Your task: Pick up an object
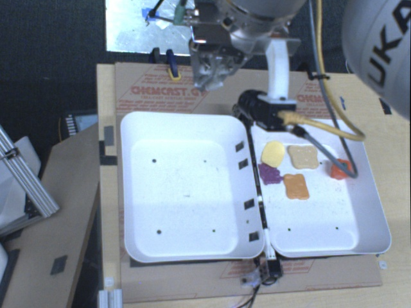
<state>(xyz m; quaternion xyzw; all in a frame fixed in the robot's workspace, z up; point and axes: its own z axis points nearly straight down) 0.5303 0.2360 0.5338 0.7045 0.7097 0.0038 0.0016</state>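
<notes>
Nearest you, the front rims of the two white bins meet at a small clip and wires on the bench (109, 88). The left bin (138, 246) lies bare-floored beside you; the right bin (372, 233) carries everything worth taking.

All the pieces sit bunched toward its far half: a yellow piece (273, 153) touching a purple piece (270, 174), a tan slice (302, 157) just beside them, an orange slice (296, 186) in front of it, and a red piece (340, 169) off toward the right wall, lying under a grey cable. That clustering probably means any descent risks nudging a neighbour.

Look up and back: the claw (209, 79) hangs beyond the left bin's far rim, well apart from every piece. You cannot tell whether it is released or clenched; nothing shows in its grasp. I judge the pick has not begun, and the arm needs to travel right first.
</notes>
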